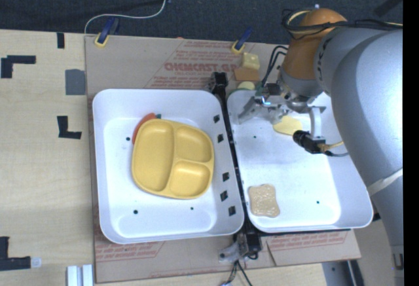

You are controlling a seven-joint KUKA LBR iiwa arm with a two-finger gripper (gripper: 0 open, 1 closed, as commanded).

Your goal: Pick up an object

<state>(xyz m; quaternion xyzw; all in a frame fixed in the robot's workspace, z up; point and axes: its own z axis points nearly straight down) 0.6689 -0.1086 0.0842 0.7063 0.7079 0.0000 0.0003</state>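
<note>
Pale-yellow flat piece (pixel 287 125) lay just beside the fingers (pixel 265 107), in right bin (pixel 327 203) | finger spread: cannot tell | judged light, thin, maybe slippery; pinch across its edge | tan sponge-like slab (pixel 264 200) well below, likely soft.

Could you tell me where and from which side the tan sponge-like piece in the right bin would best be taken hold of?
The tan piece lies flat near the front of the right bin, apart from the walls. It looks roughly rectangular, so I would come straight down from above and pinch across its narrower width, left edge to right edge. The end effector sits at the bin's far end.
</note>
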